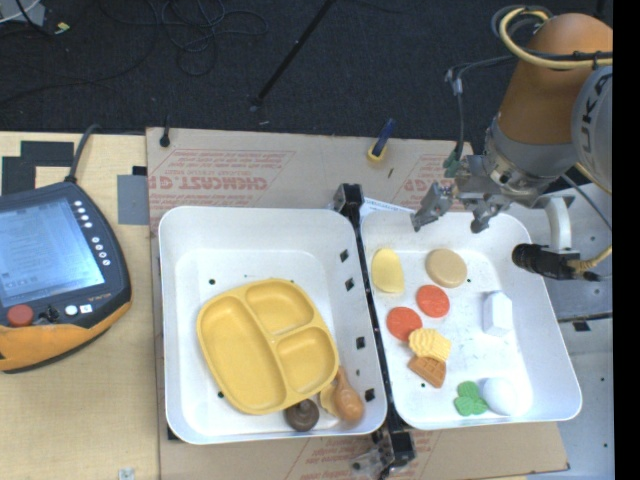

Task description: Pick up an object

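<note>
Gripper (452,210) poised high over the far edge of the right bin (560,368), fingers spread apart with nothing between them. Nearest below and toward the camera: 1 tan round piece (446,266), likeliest pick, no clear long axis, with 1 pale yellow piece (387,271) to its left. Farther on: 2 red discs (433,301), 1 white block (497,312), 1 yellow wafer (431,344), 1 brown wedge (427,370), 1 green piece (468,399), 1 white lump (505,395); farthest, in the left bin (180,268), 1 yellow tray (266,343).
</note>
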Motion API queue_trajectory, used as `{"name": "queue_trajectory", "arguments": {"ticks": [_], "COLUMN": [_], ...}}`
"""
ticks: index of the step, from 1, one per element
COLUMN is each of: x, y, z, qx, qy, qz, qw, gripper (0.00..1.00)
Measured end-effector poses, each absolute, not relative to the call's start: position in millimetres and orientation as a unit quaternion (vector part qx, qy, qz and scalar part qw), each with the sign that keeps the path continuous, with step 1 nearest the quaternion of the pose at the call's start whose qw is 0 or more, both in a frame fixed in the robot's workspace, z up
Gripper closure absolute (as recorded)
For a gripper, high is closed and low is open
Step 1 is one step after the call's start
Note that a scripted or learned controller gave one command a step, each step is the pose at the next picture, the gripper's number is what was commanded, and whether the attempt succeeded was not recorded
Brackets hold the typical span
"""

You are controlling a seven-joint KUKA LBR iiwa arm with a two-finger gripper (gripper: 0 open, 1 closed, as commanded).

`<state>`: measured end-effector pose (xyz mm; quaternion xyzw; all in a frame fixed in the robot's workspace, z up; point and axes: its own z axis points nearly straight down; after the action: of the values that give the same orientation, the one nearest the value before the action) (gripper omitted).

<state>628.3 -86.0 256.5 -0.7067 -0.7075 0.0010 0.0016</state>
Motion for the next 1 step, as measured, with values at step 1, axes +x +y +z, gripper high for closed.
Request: {"name": "queue_trajectory", "arguments": {"ticks": [1], "x": [568.5], "y": [-44.9], "z": [339.9], "qx": [-0.706], "qy": [-0.708], "qz": [-0.0014], "qw": [0.000], "gripper": [0.00]}}
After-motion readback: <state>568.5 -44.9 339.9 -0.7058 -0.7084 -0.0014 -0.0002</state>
